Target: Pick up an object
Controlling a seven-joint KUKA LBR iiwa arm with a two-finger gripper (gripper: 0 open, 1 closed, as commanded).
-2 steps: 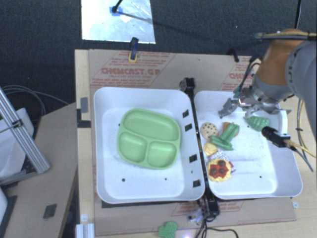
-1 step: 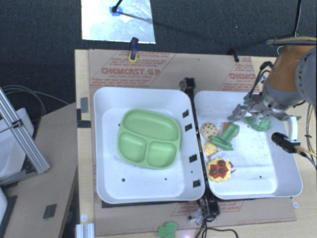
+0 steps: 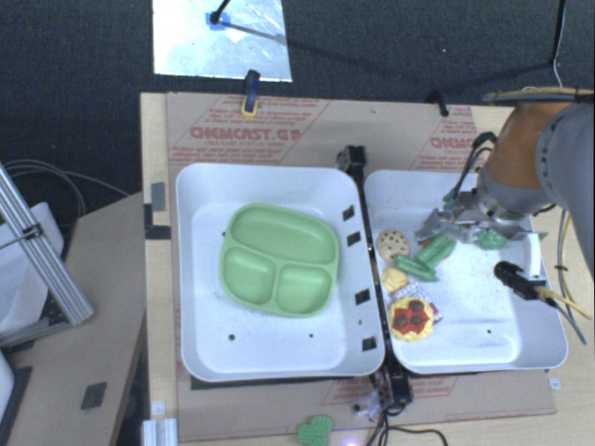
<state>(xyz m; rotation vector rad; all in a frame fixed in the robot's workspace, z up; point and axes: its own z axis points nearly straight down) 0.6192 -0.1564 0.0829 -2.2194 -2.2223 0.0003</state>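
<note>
Right bin point(image 3: 483, 347), nearest first: pizza-slice toy point(image 3: 412, 317) at 7 o'clock, yellow piece point(image 3: 395, 280) just above it, then green pod point(image 3: 429, 252), cookie point(image 3: 392, 242) at its 9 o'clock. Gripper point(image 3: 444, 223) sits low over the bin's middle, fingers point(image 3: 431, 226) spread; pod lies just below the tips at 6 o'clock, ungrasped. Left bin point(image 3: 200, 342) carries green divided plate point(image 3: 279, 259).

A green three-compartment tray point(image 3: 279, 258) lies in the left bin point(image 3: 200, 342). Far beyond the bins, a shiny silver sheet point(image 3: 221, 24) rests on dark carpet, and a yellow-and-blue clamp point(image 3: 250, 94) grips the cardboard board's point(image 3: 279, 128) far edge.
</note>
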